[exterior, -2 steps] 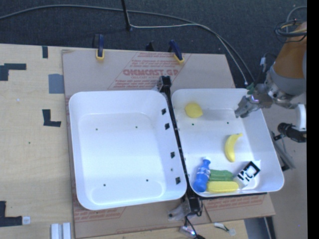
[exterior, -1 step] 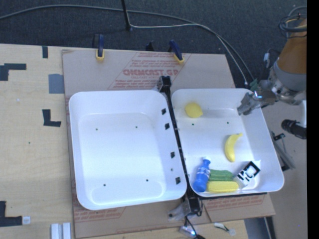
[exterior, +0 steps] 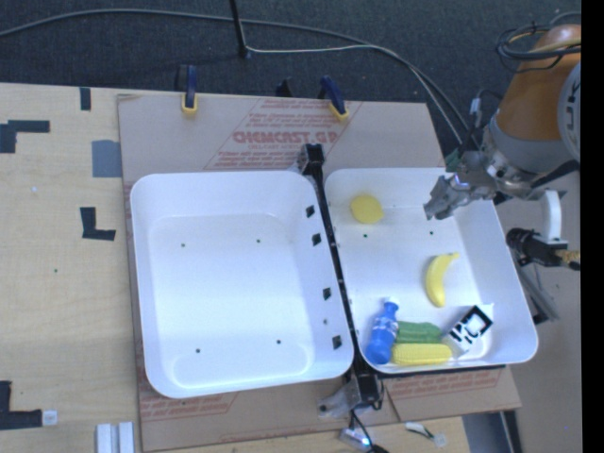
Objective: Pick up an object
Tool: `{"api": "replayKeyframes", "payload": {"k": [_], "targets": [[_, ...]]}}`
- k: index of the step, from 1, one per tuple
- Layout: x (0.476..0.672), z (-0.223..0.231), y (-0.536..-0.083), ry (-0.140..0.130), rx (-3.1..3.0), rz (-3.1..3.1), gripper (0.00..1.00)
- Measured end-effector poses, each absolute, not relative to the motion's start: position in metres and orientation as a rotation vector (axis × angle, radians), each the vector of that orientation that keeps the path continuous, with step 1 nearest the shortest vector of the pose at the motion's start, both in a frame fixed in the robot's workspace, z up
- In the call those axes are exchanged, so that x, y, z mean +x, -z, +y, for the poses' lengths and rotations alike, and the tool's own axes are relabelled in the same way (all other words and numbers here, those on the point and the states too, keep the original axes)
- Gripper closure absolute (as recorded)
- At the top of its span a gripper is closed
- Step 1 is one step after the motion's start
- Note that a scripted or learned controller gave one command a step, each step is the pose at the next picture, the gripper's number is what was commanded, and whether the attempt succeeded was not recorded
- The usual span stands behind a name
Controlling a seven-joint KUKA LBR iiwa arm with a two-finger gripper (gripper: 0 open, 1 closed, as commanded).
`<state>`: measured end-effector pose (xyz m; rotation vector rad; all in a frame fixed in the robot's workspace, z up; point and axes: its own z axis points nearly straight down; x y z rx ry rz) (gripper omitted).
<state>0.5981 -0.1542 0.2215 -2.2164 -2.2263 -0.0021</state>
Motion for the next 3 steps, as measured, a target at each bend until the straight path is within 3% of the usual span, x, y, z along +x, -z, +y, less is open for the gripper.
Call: {"api": "replayKeyframes", "payload": {"k": [2, 3], "targets": [[0.583, -0.058, -0.211, 0.000, -2.217, -2.224, 1.00], [0.560, -0.006, -0.207, 0.000, -2.216, -2.225, 1.00]]}}
